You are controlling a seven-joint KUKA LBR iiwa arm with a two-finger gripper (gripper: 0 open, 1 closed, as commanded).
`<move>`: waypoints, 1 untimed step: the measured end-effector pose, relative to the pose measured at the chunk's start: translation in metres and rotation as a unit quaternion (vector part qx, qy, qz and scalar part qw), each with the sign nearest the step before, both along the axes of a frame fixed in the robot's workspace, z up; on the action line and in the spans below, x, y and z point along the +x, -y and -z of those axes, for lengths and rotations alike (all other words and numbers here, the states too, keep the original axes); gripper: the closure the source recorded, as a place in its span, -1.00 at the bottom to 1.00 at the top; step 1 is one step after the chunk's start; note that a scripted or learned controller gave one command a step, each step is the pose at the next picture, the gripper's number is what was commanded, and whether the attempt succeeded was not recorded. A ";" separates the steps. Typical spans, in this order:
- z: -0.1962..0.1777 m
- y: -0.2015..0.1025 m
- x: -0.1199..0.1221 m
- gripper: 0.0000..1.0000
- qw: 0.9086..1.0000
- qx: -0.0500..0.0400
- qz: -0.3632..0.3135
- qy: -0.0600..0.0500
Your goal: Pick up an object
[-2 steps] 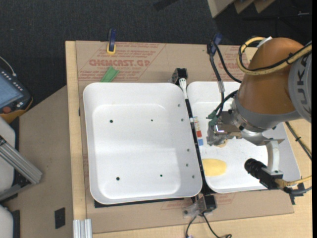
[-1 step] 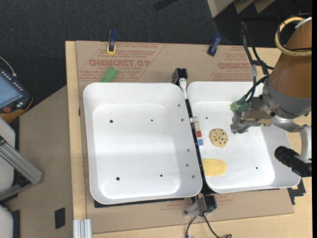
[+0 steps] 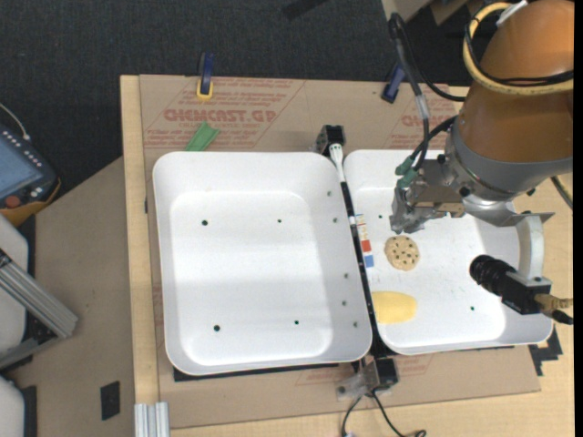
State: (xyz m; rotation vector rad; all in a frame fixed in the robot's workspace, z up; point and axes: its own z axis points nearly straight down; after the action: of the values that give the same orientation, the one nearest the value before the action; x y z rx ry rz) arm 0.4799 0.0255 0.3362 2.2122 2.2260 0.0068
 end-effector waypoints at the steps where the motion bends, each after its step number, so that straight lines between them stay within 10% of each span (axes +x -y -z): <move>1: -0.010 0.052 0.000 1.00 1.000 -0.002 0.006 -0.001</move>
State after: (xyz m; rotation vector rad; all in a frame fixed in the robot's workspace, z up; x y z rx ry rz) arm 0.4796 -0.0261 0.3457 2.2240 2.2121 0.0021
